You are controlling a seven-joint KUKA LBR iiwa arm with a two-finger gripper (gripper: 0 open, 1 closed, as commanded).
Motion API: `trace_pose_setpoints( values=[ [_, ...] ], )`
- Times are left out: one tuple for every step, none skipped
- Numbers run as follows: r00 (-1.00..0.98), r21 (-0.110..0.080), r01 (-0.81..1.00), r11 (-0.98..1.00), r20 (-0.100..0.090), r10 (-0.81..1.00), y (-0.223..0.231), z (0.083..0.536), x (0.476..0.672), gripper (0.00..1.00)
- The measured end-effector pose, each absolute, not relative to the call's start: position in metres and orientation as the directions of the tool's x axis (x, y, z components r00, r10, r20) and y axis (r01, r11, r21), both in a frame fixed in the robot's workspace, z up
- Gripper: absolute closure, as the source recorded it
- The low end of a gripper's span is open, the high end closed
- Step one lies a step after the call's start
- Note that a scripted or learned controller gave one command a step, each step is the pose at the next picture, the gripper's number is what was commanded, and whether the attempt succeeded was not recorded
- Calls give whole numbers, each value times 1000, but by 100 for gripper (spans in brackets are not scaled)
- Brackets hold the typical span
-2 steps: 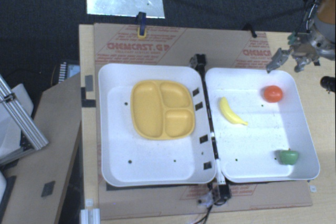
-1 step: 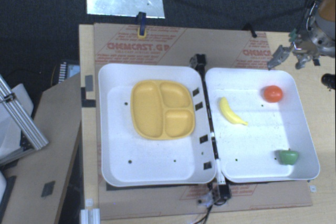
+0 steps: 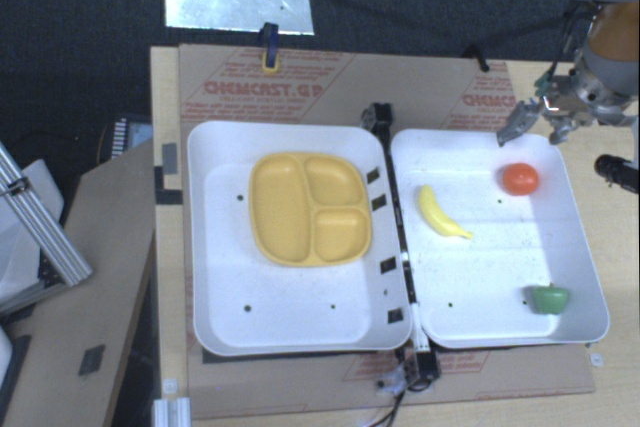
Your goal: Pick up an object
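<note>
We saw the orange ball lying in the right bin's far corner, the banana near it toward the middle, with the gripper hovering above, fingers spread and empty.

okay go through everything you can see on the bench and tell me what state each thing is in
gripper: above the right bin's far edge, fingers apart, holding nothing
orange ball: resting in the right bin, untouched
banana: lying flat, right bin
green object: resting at the right bin's near right corner
yellow tray: right way up in the left bin
</note>
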State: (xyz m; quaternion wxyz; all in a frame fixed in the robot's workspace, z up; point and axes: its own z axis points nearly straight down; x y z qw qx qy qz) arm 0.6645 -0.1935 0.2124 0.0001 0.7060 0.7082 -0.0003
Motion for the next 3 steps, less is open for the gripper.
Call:
trace_pose_setpoints(
  values=[
    [-3, 1, 1000, 3, -1, 1000, -188, 167, 658, 0],
    [-3, 1, 1000, 3, -1, 1000, -190, 126, 661, 0],
    [-5, 7, 1000, 5, -3, 1000, -190, 139, 662, 100]
  ],
)
